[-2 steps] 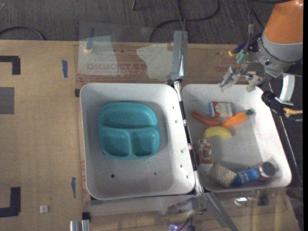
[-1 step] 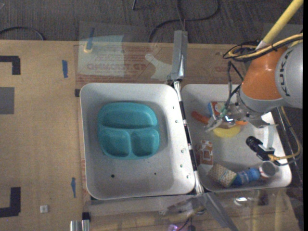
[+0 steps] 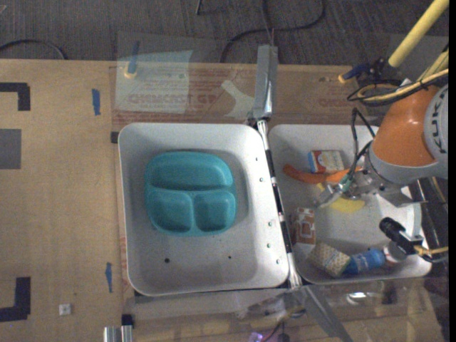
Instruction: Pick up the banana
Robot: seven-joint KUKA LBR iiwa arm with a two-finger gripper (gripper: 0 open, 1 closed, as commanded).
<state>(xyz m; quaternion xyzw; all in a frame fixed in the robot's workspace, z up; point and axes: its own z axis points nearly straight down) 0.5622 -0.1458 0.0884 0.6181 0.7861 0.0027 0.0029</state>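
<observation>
yellow banana [image 3: 349, 206] under gripper [image 3: 340, 193]

Teal divided tray [image 3: 189, 202] in L bin [image 3: 135, 262], carrot [image 3: 303, 174], blue bottle [image 3: 368, 261] in R bin [image 3: 285, 137]

From my console the bench [image 3: 57, 191] reads as matt, pale wood, marked with dull black and blue tape [image 3: 95, 102]. Both white bins [image 3: 206, 262] look like smooth plastic with a soft sheen. The teal tray [image 3: 189, 191] looks like moulded plastic, satiny and smooth. A clear, glossy plastic sheet [image 3: 160, 80] lies at the bench's far edge. The arm's orange band [image 3: 406, 134] appears smooth and semi-gloss. The banana [image 3: 349, 205] shows a smooth yellow skin.
</observation>
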